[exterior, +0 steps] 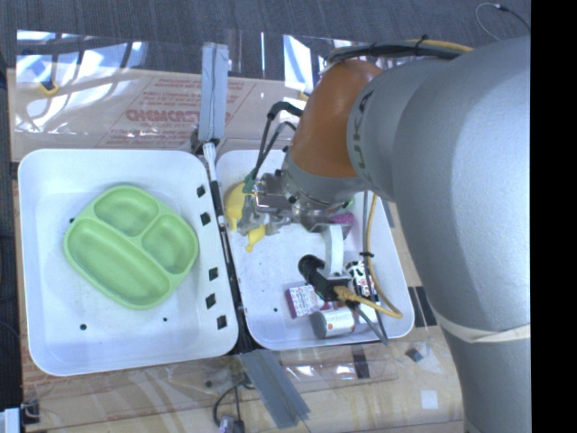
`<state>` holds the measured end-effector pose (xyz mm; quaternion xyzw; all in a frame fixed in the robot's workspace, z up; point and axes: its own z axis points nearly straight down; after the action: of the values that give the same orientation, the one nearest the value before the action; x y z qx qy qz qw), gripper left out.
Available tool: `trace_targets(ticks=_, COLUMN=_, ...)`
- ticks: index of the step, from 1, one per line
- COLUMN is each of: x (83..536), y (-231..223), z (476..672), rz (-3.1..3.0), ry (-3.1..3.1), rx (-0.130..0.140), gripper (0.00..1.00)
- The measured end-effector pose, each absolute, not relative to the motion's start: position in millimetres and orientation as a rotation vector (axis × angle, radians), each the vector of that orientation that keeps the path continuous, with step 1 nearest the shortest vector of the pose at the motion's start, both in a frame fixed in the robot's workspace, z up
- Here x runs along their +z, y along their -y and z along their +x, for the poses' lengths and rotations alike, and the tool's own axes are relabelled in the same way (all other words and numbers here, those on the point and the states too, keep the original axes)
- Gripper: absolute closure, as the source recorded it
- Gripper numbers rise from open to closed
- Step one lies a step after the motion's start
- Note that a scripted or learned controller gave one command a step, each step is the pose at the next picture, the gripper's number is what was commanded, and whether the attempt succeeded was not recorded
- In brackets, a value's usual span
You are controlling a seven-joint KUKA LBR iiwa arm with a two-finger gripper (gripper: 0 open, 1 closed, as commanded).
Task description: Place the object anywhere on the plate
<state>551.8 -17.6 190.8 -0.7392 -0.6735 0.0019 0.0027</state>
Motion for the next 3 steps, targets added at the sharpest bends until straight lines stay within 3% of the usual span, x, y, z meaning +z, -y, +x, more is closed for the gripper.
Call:
trace_targets(ticks=1, x=190.6, y=16.3, z=510.1, rz=-2.225, ry=2.212, rx=0.005, gripper=1.0)
trace_targets(ticks=2, x=190.3, y=-91.8, z=562.9, rz=-2.123, ry=2.311, rx=0.005, gripper=1.0)
trace_targets(ticks=3, x=190.3, y=-91.4, z=562.9, rz=-2.124, ry=2.31, rx=0.006, gripper=0.0)
